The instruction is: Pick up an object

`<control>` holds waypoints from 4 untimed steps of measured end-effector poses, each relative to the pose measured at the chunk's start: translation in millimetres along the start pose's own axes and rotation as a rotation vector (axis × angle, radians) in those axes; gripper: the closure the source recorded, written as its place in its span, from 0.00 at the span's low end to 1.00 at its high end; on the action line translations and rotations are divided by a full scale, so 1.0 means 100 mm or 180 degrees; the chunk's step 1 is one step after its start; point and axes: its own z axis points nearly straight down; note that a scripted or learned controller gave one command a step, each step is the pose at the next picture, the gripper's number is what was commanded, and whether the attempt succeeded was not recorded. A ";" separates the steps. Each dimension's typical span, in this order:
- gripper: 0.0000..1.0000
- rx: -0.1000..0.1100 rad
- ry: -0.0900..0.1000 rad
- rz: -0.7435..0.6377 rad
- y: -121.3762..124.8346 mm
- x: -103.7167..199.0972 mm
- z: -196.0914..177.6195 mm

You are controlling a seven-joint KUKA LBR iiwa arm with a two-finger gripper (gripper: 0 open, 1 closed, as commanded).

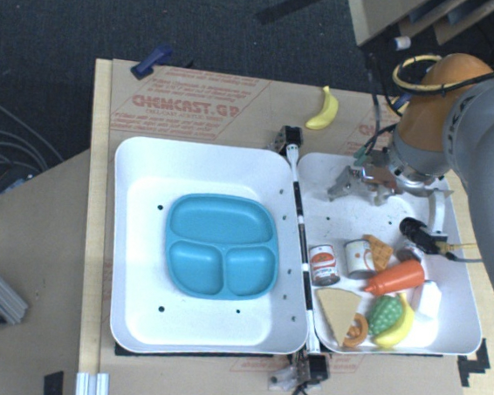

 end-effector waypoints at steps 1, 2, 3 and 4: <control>1.00 -0.0006 -0.0003 -0.0002 0.01 0.00 -0.10; 0.00 -0.0005 -0.0002 -0.0002 0.01 0.00 -0.10; 0.00 -0.0003 -0.0004 0.0006 0.00 -0.09 0.00; 0.00 -0.0008 -0.0006 0.0006 0.00 -0.14 0.00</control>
